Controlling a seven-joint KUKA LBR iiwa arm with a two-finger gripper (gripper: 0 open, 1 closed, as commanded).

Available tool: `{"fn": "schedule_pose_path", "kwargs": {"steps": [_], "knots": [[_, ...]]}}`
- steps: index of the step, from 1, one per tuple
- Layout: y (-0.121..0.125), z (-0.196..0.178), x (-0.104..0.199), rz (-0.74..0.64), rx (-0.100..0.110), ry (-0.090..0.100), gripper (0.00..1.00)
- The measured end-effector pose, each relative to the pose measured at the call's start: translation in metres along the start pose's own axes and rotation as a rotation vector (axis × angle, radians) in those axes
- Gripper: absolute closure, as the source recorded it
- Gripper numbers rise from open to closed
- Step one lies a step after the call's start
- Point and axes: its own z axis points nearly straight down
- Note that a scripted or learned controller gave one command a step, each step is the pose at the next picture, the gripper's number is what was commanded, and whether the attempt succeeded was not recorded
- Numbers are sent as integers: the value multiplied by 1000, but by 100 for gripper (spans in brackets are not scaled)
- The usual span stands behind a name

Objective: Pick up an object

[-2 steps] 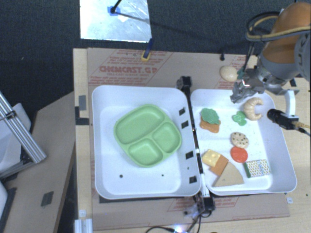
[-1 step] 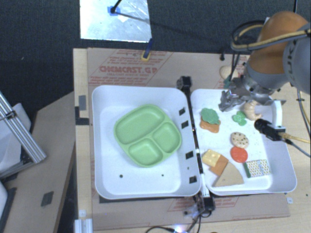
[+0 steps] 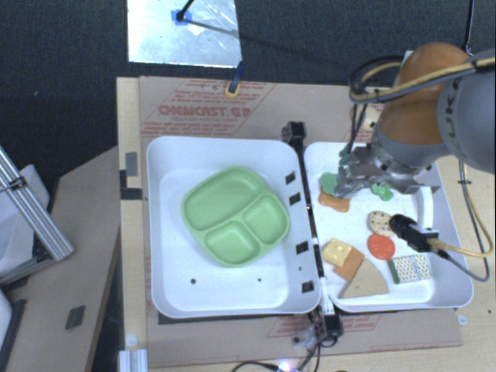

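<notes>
Toast-coloured flat piece (image 3: 335,202), long axis roughly left-right, lies in the right bin (image 3: 453,285) near its left wall, beside a green item (image 3: 331,183). Gripper (image 3: 346,178) hangs directly above both; arm enters from the right, wrist bent downward. Finger state cannot be told.

Even, bright overhead light, no hard shadows. The white bins (image 3: 232,301) run near blown-out, with little surface detail. Strong glare on the foil sheet (image 3: 186,22) at top. Soft shadow under the green tray (image 3: 235,215). Arm (image 3: 434,99) is soft and slightly blurred, with a sheen on its orange band. Dark floor (image 3: 62,53) is noisy and underexposed. Overall low resolution, mild compression blur.
</notes>
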Motion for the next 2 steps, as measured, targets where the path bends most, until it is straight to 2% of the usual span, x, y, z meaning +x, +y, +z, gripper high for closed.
{"fn": "schedule_pose_path", "kwargs": {"steps": [1, 2], "knots": [[-31, -9, 28, 0, -1, 0, 100], [-75, -8, 56, 0, 1, 0, 100]]}}
